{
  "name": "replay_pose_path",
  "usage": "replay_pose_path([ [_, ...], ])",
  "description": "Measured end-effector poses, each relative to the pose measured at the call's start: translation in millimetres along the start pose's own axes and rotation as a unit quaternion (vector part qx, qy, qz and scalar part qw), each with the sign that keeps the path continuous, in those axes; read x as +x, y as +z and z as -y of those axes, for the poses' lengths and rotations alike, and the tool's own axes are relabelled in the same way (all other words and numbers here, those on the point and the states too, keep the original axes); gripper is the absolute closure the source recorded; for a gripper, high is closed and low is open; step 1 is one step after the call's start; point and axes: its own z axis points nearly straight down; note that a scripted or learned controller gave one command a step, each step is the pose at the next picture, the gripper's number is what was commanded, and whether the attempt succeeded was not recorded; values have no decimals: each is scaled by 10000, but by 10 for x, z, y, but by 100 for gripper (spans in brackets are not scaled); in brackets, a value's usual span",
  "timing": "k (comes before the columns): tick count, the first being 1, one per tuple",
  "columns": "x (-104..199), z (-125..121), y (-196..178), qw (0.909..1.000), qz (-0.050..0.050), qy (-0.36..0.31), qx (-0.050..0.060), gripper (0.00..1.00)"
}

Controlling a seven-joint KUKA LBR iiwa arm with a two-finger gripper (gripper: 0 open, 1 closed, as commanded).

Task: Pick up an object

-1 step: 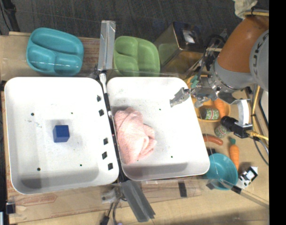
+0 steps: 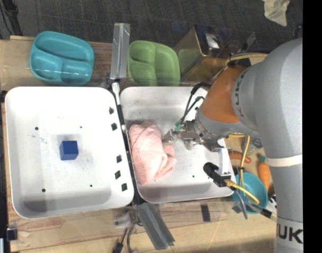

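Two shallow white bins sit side by side on the bench; contents as I see them from where I stand.

Item 1: pink cloth [image 2: 150, 152]. Lies bunched and folded against the left wall of the right bin [image 2: 150, 96], centre of the frame. By my judgement soft, light and limp; it will sag and drape when lifted, not slip. Nothing fragile about it. The best hold looks to be a raised fold near its right edge, where the fabric humps up and a pinch can gather several layers; a flat spot would likely yield only a thin skin of cloth or nothing.

Item 2: blue cube [image 2: 69, 149]. Sits alone on the floor of the left bin [image 2: 24, 101], left of centre in the frame, well apart from the arm. Looks small, stiff and light; a squeeze across two opposite faces would suit it.

Item 3: gripper [image 2: 174, 135]. Low in the right bin, just beside the right edge of the pink cloth, perhaps touching it. Its tip is dark and crowded by cables, so whether it is spread or closed I cannot tell, and no fabric is visibly caught in it.

Item 4: arm [image 2: 277, 99]. Grey with an orange band, entering from the right of the frame.

Sundry, outside the bins: teal tray [image 2: 62, 57] at upper left, green tray [image 2: 153, 62] at upper centre.
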Motion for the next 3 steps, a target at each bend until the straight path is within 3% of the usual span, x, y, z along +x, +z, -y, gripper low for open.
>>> replay_pose_path([
  [1, 175, 158, 8, 9977, -9, -672, 17, 0],
  [2, 182, 147, -93, 9976, -6, -698, 15, 100],
  [3, 181, 147, -94, 9976, -4, -699, 13, 0],
])
